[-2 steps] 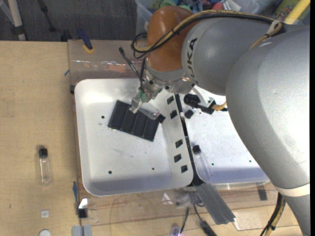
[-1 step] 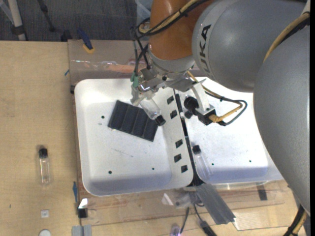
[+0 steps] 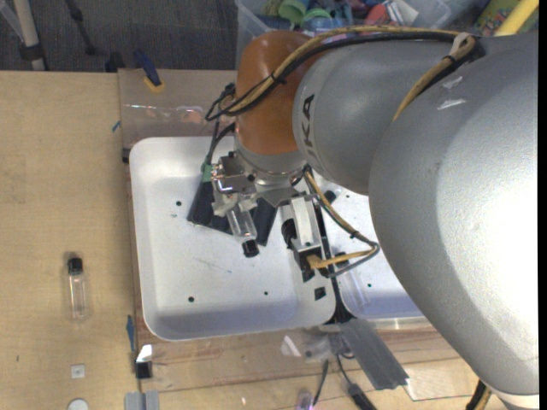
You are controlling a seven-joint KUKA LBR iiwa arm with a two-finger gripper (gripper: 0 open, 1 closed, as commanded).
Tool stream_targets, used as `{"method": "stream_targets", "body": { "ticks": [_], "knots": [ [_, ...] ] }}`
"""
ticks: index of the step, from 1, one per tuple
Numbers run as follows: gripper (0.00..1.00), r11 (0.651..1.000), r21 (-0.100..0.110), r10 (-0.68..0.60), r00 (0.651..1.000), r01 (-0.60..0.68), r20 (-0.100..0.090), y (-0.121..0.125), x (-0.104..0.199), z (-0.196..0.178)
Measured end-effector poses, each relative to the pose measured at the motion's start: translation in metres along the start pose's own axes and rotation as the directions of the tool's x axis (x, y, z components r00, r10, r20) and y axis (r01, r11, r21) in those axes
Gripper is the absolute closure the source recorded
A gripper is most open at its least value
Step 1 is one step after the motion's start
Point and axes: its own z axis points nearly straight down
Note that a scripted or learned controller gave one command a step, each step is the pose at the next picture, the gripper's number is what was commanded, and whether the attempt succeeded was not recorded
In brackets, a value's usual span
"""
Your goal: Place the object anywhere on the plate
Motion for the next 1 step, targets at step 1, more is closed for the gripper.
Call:
{"method": "stream_targets", "body": {
  "ticks": [1],
  "knots": [
    [1.0, 0.854, -0.006, -0.52, 0.854, 0.52, 0.004, 0.0676, -0.043, 0.052]
  ]
}}
